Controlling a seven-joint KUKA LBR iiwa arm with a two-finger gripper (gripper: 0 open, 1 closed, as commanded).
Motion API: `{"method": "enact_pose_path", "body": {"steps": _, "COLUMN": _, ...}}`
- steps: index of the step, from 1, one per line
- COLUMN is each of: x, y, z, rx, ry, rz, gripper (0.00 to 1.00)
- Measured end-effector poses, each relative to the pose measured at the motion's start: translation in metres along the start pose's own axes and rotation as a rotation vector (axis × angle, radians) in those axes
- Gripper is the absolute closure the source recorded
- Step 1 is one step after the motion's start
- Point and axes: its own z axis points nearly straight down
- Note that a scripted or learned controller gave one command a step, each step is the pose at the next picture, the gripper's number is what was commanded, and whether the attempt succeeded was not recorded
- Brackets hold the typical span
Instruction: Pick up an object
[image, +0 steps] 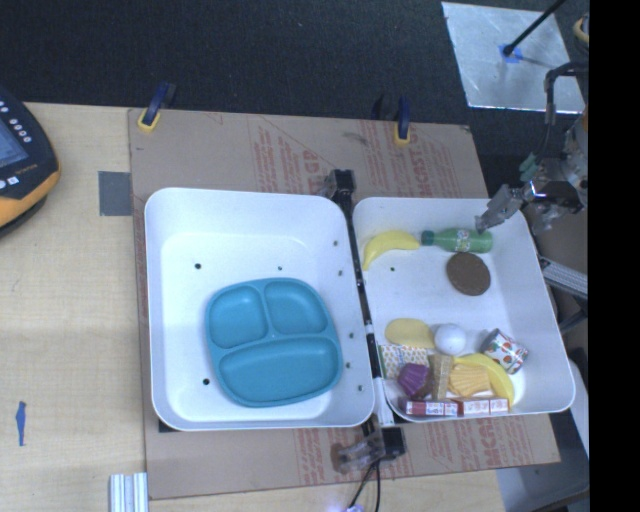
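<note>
I have the hand (497, 212) poised at the far right corner of the right white bin (545, 300), just beside the cap end of the small green plastic bottle (455, 239), likely because that bottle lies apart from the clutter. I cannot tell its grip state. The bottle lies flat, label pale, just below-left of the hand.

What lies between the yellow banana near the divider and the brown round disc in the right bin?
In the camera view, the green bottle lies between the banana and the brown disc, slightly above their line.
</note>
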Motion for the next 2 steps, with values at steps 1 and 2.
{"method": "enact_pose_path", "body": {"steps": 1, "x": 0.022, "y": 0.028, "z": 0.158, "rx": 0.011, "ry": 0.003, "rz": -0.004, "gripper": 0.0}}
{"method": "enact_pose_path", "body": {"steps": 2, "x": 0.058, "y": -0.02, "z": 0.033, "rx": -0.007, "ry": 0.002, "rz": -0.002, "gripper": 0.0}}
